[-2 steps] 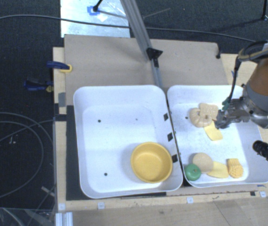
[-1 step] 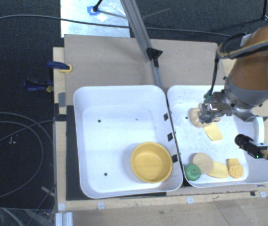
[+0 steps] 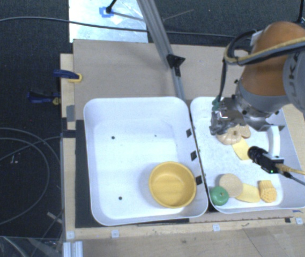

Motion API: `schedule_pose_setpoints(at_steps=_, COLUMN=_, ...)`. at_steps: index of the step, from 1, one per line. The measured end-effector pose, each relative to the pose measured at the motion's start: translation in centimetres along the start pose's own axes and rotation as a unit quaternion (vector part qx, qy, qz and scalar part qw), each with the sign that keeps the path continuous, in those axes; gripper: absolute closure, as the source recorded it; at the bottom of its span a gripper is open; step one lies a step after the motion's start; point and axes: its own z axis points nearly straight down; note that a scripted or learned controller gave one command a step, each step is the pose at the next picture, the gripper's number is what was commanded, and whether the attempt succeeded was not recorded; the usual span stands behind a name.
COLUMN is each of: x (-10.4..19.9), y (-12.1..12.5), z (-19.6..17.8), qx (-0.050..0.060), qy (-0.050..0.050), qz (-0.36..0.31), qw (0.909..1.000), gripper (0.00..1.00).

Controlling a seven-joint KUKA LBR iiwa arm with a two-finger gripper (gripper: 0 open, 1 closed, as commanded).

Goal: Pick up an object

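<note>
Orange-banded arm (image 3: 273, 63), jaws at beige object (image 3: 230, 137).

Evenly and brightly lit from overhead. White bins (image 3: 141, 116) close to washed out, detail faint. Soft shadows only, inside the bin walls. Glare patch on the floor (image 3: 109, 15) beyond the table's far edge. Overall slightly soft, grainy.

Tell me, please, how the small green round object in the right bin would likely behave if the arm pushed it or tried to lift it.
The green ball looks round and smooth, so it would probably roll when nudged, though the bin wall and the tan disc beside it may stop it. Being small, it is likely light. Its curved surface could slip from a loose pinch.
</note>
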Motion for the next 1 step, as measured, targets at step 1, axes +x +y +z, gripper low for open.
schedule_pose_setpoints(at_steps=1, x=6.02, y=1.81, z=-0.22, qx=0.0, qy=0.001, qz=-0.002, qw=1.0, gripper=1.0)
